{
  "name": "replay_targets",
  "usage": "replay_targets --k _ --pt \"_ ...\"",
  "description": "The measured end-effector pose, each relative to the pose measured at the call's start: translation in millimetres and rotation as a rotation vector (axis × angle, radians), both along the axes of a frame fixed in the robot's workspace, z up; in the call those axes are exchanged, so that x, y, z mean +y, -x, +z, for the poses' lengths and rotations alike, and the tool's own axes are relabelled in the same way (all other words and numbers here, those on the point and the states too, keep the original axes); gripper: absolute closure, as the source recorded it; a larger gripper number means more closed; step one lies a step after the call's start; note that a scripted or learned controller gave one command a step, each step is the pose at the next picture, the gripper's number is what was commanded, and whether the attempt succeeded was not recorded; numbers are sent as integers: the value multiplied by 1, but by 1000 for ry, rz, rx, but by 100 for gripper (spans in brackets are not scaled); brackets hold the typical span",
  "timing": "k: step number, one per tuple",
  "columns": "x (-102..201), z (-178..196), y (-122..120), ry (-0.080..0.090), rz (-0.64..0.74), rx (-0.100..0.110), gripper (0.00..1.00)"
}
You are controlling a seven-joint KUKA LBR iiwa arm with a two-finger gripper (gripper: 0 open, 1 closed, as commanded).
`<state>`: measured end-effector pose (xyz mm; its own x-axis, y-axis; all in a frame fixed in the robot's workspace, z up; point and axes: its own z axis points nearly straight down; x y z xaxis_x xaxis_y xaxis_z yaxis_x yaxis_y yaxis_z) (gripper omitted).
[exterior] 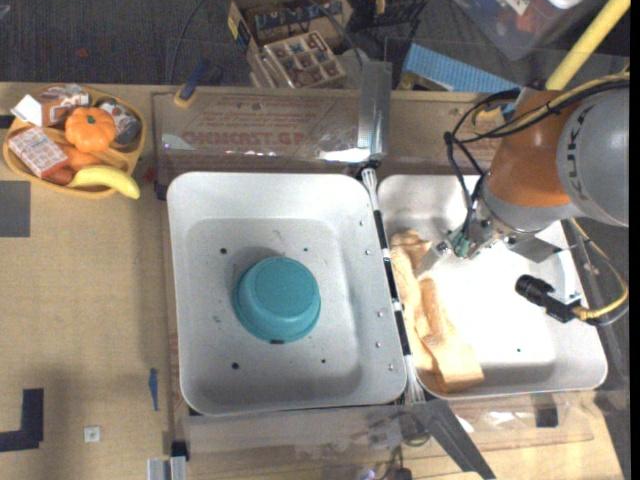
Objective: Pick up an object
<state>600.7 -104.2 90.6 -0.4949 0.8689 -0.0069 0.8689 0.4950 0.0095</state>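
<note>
A teal bowl [278, 298] lies upside down in the middle of the left bin [200, 208]. Along the left wall of the right bin [580, 368] lie tan, bread-like pieces: a pale one [404, 258] at the top, a longer one [436, 313] below it, and an orange-tan block [456, 365] near the front corner. My gripper [437, 255] hangs low over the right bin's upper left part, its tip just right of the pale top piece. I see nothing held in it.
A plate of toy food [72, 143] with a pumpkin and a banana sits at the bench's far left. A clear plastic sheet [270, 128] lies behind the bins. The grey arm with its orange band [530, 168] crosses the right bin's upper right.
</note>
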Motion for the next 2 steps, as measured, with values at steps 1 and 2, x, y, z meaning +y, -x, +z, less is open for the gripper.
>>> replay_targets --k 1,2 --pt "2 0 39 -2 -134 -3 0" --pt "1 11 38 -4 -137 -7 100"
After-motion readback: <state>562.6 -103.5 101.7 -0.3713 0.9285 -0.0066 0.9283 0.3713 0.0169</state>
